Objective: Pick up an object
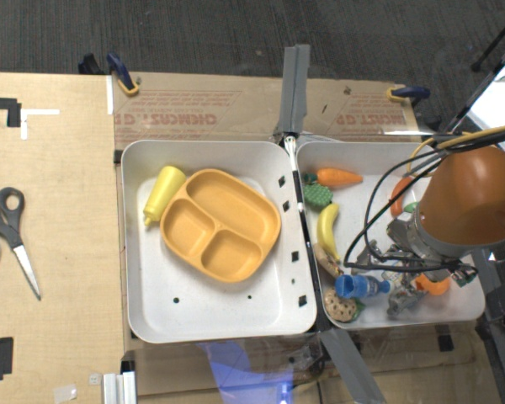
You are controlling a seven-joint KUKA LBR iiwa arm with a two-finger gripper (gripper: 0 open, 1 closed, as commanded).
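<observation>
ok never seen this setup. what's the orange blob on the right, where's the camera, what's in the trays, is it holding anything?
There is one picture, taken by a fixed camera above the bench, looking down at a slant. The orange and grey bulk on the right is the robot arm, reaching in over the right bin; black cables loop off it. Its gripper hangs low in that bin, but the arm hides too much to tell whether it holds anything.

The left bin holds a yellow divided plate and a yellow bottle beside it. The right bin holds toy food and small items: a carrot, a green piece, a banana, a blue item and a cookie. Scissors lie on the bench at far left.
</observation>
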